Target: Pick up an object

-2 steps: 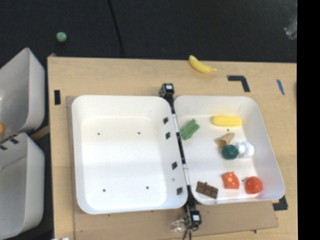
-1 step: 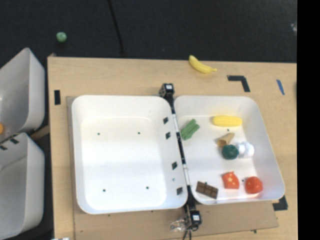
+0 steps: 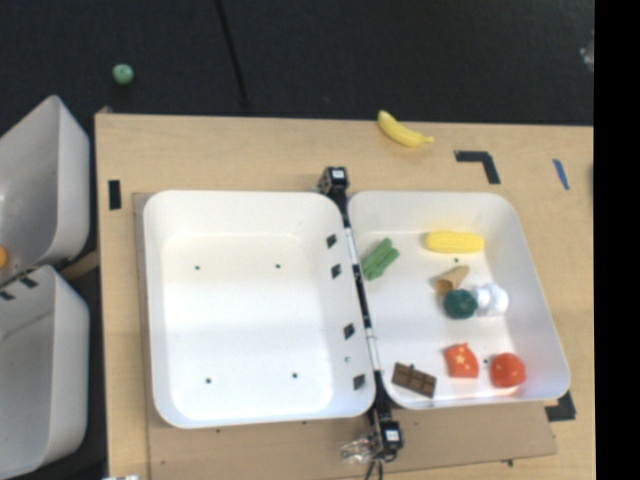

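Pieces crowd the right bin (image 3: 530, 268), corn cob (image 3: 454, 241) at twelve o'clock sitting well apart from neighbours, so that's the cleanest target for a straight drop, while the claw's state I cannot tell.

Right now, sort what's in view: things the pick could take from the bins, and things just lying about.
Pickable, all in the right bin:
green piece
corn cob
teal ball
brown bar
red-orange block
red tomato

Lying about:
banana on the bench
green ball on the floor
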`<state>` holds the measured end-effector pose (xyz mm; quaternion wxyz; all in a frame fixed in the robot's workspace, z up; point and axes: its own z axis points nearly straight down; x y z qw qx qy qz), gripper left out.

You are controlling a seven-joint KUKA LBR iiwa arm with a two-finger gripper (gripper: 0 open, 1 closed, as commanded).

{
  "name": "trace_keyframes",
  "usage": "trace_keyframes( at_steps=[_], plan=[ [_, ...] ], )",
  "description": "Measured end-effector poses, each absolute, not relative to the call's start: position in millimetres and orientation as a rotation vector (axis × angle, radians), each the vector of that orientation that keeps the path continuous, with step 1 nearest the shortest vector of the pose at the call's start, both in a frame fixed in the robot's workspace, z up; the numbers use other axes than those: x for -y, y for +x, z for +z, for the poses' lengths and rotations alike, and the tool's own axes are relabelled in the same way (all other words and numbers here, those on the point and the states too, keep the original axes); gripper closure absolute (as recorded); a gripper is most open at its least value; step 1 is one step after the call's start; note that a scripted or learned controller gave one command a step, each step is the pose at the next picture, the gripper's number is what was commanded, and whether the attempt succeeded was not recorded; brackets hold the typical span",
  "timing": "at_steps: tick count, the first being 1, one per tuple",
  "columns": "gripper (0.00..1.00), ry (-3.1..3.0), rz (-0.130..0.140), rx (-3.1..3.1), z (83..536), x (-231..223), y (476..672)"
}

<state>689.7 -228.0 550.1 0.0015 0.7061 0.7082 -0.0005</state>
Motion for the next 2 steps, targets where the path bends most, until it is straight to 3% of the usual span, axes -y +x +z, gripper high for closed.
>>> trace_keyframes(
  at_steps=[2],
  plan=[
    [1.00,2.215,-0.002,-2.224,550.0,228.0,689.7]
  ],
)
